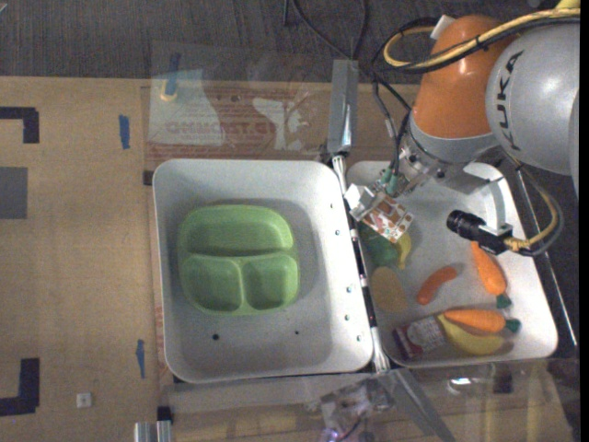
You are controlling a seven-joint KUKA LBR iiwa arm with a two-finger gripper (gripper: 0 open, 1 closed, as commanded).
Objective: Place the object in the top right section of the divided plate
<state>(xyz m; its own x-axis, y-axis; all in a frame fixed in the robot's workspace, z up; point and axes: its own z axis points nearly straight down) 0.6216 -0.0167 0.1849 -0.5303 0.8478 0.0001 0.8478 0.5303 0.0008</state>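
Tool (382,201) state cannot be told as it hangs over a small patterned carton (386,217) right of the green divided plate (241,258); the carton should be seen firmly clamped before being carried leftward.

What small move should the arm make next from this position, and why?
Probably carry the small red-and-white patterned carton leftward over the divider toward the green three-section divided plate. The gripper sits at the right bin's left edge with the carton right beneath it, though a firm hold is unclear; the plate lies in the left white bin.
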